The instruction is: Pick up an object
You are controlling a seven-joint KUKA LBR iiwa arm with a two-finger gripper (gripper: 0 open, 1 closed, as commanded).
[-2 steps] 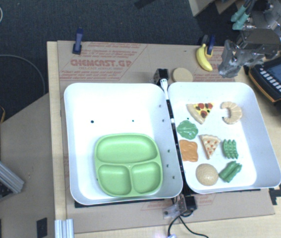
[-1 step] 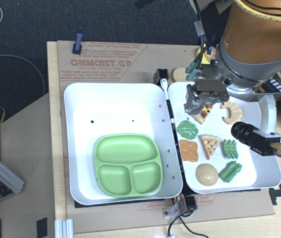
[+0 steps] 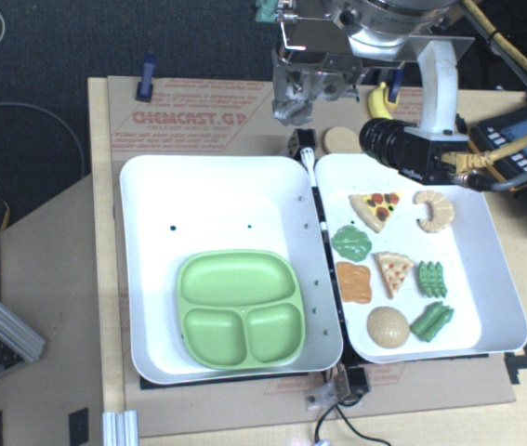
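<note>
You have two white bins on a brown board printed "CHEMCAST", over dark carpet; the toy food, including the pizza slice, lies in the right bin, well below the gripper, whose grip state cannot be determined.

Red print "CHEMCAST G P" on brown board, just left of gripper; smaller lines unreadable.
</note>
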